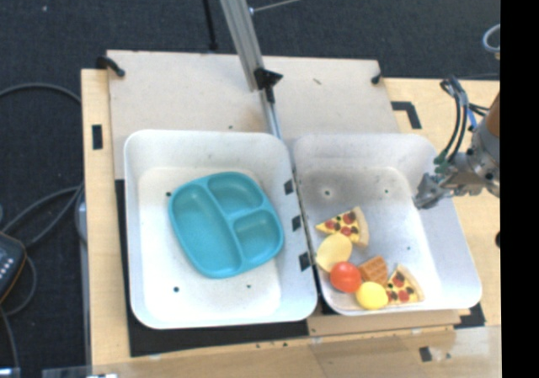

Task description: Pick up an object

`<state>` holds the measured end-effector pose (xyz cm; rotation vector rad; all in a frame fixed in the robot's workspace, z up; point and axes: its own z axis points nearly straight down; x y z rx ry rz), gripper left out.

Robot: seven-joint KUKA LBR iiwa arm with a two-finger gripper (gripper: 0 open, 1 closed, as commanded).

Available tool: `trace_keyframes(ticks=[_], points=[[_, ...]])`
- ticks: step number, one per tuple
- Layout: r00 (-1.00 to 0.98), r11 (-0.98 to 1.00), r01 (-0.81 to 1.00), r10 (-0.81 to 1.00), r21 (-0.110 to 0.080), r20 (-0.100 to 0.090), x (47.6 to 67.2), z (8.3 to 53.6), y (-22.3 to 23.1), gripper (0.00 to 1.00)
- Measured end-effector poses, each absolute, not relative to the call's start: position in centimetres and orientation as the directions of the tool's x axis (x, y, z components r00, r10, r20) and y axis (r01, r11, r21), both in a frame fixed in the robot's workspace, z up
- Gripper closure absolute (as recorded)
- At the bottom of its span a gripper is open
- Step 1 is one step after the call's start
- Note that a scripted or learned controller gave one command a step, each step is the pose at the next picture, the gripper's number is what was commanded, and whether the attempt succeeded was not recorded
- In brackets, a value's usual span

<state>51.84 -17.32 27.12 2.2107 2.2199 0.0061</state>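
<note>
The right bin point(438, 233) holds toy food near its front: a pizza slice point(345, 223), a pale yellow piece point(334, 250), a red tomato point(344, 276), a waffle-like orange piece point(375, 268), a yellow lemon point(371, 295) and a second pizza slice point(404, 284). My gripper point(431, 191) hangs over the right bin's far right wall, up and to the right of the food. Nothing shows between its fingers.
The left bin point(152, 157) holds a teal divided plate point(226, 222). A slanted aluminium rail point(240, 23) runs down from the top to the seam between the bins. Cables point(459, 115) trail beside the arm at the right edge.
</note>
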Motion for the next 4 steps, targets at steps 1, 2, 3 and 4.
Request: trace_keyframes(ticks=[1, 2, 3, 4], points=[[-0.004, 0.004, 1.000, 1.000, 0.005, -0.003, 52.0, 29.8, -17.5, 1.00], [-0.005, 0.005, 1.000, 1.000, 0.002, 0.000, 53.2, 28.1, -12.4, 1.00], [-0.006, 0.006, 1.000, 1.000, 0.002, 0.000, 54.6, 28.2, -8.2, 1.00], [-0.006, 0.006, 1.000, 1.000, -0.001, 0.001, 56.1, 26.3, -3.4, 1.00]])
